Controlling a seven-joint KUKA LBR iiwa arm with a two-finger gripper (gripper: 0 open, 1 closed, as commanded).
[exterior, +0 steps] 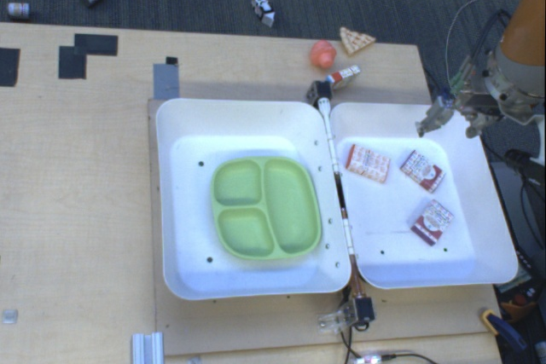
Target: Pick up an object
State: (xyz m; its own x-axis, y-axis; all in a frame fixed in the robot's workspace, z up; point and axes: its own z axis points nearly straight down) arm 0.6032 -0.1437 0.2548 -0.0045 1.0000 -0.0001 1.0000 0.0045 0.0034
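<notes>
Landmark: right bin (486, 264), white, shallow, on the wooden surface (77, 209).

Tool (450, 117) sits above the far right corner of the right bin, on a grey arm (520, 68) with an orange band, coming in from the right. Two fingers show, one (431, 117) over the bin's far rim and the other (472, 125) just to its right, with a clear gap between them. Tool is released; nothing sits between the fingers.

Three small red-and-white packets lie flat on the right bin's floor, all apart from each other and from the tool:
- first packet (368, 162), toward the far left part of the bin
- second packet (421, 170), near the bin's far middle, closest to the tool
- third packet (432, 222), toward the bin's middle right

Left of the right bin and touching it along a shared edge: left bin (183, 268), with a green divided tray (265, 208) in its middle.

Beyond the right bin's far left corner, on the surface: a red ball (322, 54) and a wedge-shaped piece (357, 40), near each other.
</notes>
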